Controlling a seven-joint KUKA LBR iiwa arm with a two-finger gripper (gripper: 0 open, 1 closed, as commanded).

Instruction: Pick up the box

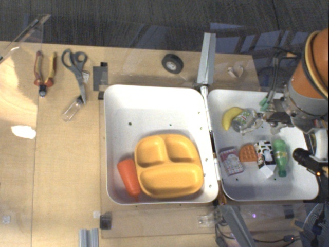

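Camera view shows us the grey arm's hand [253, 118] low in the right white bin [308, 192], beside a yellow banana [230, 117]; we cannot tell how its grip stands. Our target, the small black-and-white patterned box [264, 152], lies just below, wedged between an orange waffle-like block [248, 153] and a green bottle [280, 157], leaving tight room to grasp.

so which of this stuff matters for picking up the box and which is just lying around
Job in hand: end effector; pinkish box, or perhaps the black-and-white carton; right bin holding them.

Lying about: banana, waffle, green bottle, yellow tray, carrot, scissors, pliers, tape roll.
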